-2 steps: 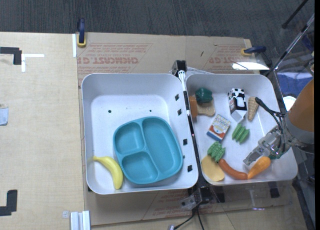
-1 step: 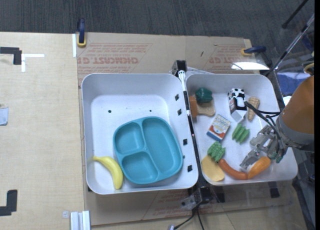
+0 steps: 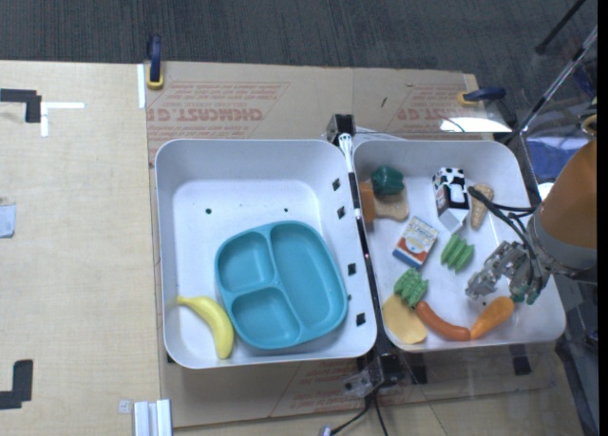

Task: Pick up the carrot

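Carrot [image 3: 492, 315] lying in the right bin [image 3: 532, 197], red sausage [image 3: 443, 321] touching its left end; gripper [image 3: 503, 277] hovering just above it. Grip state impossible to tell; fingertips blurring together.

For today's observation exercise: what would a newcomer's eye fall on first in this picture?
Probably the teal divided plate in the left bin, with a yellow banana beside it at the bin's near left corner. Next, the right bin crowded with small toy foods. There the gripper hangs just above the orange carrot near the front right corner.
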{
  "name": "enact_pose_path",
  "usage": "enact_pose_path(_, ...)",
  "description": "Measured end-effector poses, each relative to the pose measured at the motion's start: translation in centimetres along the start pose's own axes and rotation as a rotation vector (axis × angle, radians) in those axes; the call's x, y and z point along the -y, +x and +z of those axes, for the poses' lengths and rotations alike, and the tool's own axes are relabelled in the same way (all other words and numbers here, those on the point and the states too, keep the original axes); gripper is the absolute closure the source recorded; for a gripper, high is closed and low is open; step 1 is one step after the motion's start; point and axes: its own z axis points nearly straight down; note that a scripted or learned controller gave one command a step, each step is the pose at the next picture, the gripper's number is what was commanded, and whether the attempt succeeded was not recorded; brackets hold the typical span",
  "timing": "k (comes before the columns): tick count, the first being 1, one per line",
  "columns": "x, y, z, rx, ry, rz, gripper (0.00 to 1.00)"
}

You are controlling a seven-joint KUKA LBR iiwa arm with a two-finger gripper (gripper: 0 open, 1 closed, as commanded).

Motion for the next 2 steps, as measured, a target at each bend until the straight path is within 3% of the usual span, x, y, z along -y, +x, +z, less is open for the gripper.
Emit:
enact_pose_path(1, 0.00, 0.00, 0.00, 0.000, 0.000, -0.001, 0.00)
enact_pose_path(2, -0.18, -0.25, -0.96, 0.006, -0.004, 0.005, 1.00)
